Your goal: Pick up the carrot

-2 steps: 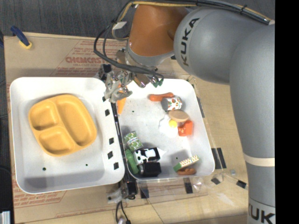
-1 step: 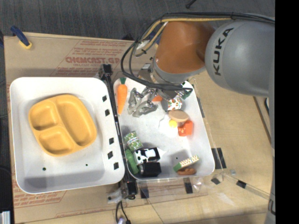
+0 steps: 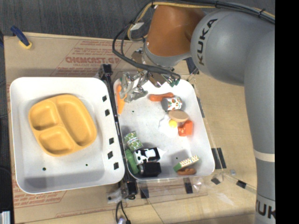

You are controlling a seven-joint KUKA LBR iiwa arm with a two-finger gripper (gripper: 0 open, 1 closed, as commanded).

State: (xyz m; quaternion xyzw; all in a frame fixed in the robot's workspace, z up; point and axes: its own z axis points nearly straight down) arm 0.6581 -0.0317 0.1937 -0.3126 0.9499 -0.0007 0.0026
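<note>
Carrot [image 3: 120,101]: slim orange toy against right bin's [image 3: 202,125] left wall; likely light, stiff, smooth plastic; pinch mid-length across width. Gripper [image 3: 132,88] just beside it; finger state: cannot tell

The grey KUKA arm [image 3: 238,45] reaches in from the right and bends down over the bench, its orange band [image 3: 170,29] sitting just above the wrist. Black cables loop around the band. Below it the gripper [image 3: 132,88] points downward, its metal fingers [image 3: 128,91] angled toward the lower left.
</note>
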